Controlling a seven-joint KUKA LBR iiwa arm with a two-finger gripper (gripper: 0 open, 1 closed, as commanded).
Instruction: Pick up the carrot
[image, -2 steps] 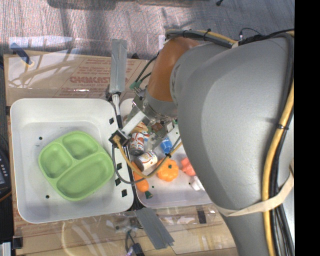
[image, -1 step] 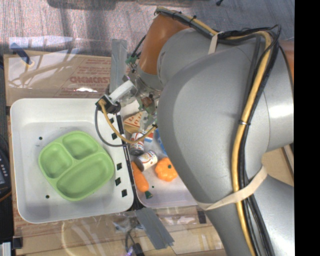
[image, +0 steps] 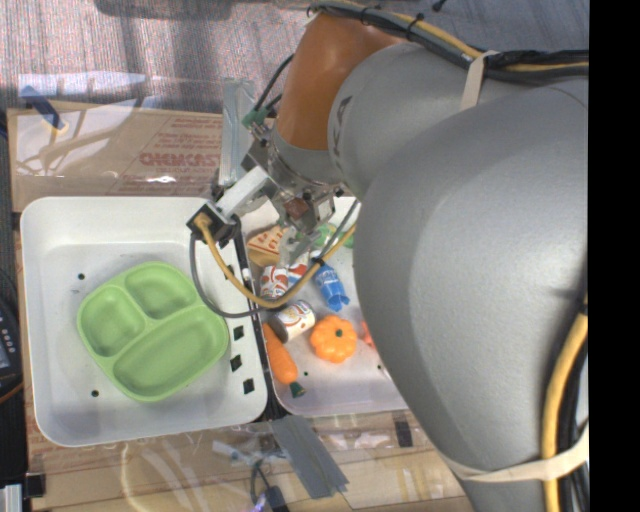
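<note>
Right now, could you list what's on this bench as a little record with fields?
left bin: holds a green plate with three compartments
right bin: toys, largely hidden by the arm
carrot: lying by the right bin's left wall
pumpkin: just right of the carrot
can: above the carrot
gripper: over the right bin's upper part, away from the carrot

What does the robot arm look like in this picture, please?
The arm is large, rounded and smooth grey, with an orange band above the wrist. Black and yellow cables run along it, and a yellow cable loops below the gripper, which is metallic grey.
</note>
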